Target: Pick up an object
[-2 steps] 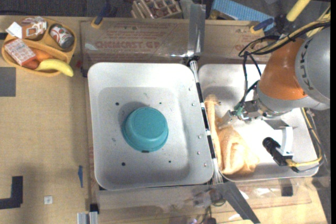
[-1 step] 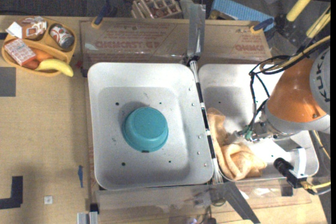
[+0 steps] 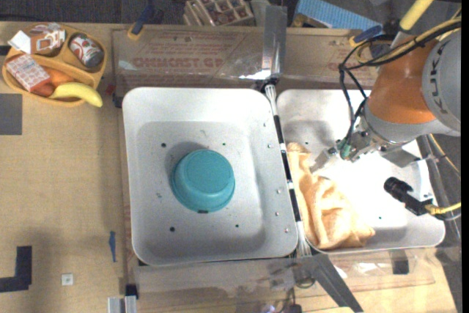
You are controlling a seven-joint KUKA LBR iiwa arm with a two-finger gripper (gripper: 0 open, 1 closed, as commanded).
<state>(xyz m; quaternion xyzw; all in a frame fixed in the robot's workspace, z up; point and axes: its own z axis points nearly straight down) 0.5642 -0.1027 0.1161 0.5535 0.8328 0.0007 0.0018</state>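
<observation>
A teal bowl (image 3: 204,179) sits upside down in the left bin (image 3: 146,121). An orange cloth (image 3: 327,206) lies in the right bin (image 3: 308,113), against the wall nearest the bowl. The gripper (image 3: 327,160) hovers just above the cloth; its opening cannot be determined.

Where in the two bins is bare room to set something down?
Left bin: free floor all round the teal bowl, widest behind it. Right bin: bare patch right of the cloth; crowded at its left wall and under the gripper.
</observation>
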